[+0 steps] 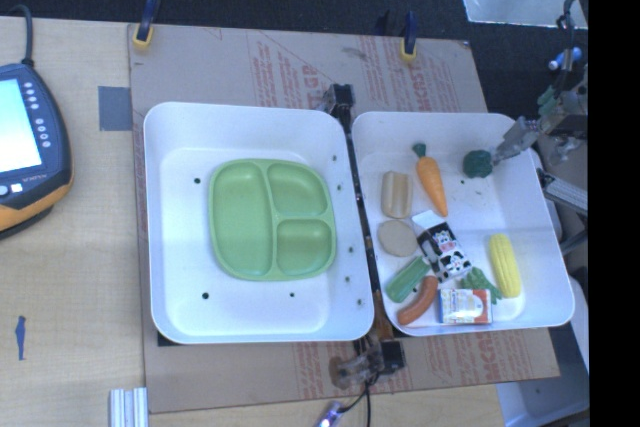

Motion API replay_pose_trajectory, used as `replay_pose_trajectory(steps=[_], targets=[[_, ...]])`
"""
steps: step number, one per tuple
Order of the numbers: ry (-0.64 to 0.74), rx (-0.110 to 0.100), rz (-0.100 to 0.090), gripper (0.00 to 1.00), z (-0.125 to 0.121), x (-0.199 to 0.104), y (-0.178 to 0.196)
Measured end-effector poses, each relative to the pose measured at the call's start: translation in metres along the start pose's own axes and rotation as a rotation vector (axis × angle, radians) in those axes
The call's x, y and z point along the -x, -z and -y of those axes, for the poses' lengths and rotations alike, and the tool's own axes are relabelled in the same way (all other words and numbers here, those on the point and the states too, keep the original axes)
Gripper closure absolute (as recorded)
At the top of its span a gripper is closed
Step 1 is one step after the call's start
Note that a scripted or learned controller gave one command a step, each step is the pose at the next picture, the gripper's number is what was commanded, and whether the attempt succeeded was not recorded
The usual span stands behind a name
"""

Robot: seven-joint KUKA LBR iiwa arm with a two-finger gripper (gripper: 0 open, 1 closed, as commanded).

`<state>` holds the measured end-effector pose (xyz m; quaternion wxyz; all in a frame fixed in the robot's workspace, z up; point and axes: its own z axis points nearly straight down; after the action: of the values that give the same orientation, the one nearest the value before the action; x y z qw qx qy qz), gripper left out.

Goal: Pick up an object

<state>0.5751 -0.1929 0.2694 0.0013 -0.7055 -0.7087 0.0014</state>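
Arm low at right bin (560,245) edge; tool (508,144) beside broccoli (477,163); tool state unclear.

green tray (270,218) amid open left bin (165,215), right bin (545,215) crowded, seemingly barest at far-left corner

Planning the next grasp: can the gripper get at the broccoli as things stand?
Probably yes. The gripper is right beside the broccoli, which lies apart from the carrot with nothing on top.

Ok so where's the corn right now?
The corn lies in the right bin, near its right wall toward the front, just right of the cow-print carton.
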Motion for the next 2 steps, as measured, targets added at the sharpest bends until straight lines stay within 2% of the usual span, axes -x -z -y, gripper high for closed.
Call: replay_pose_trajectory(steps=[1, 2], targets=[[0.002, -0.003, 0.0, 0.0, -0.035, -0.044, -0.078], [0.0, 0.002, 0.001, 0.0, -0.046, -0.067, -0.176]])
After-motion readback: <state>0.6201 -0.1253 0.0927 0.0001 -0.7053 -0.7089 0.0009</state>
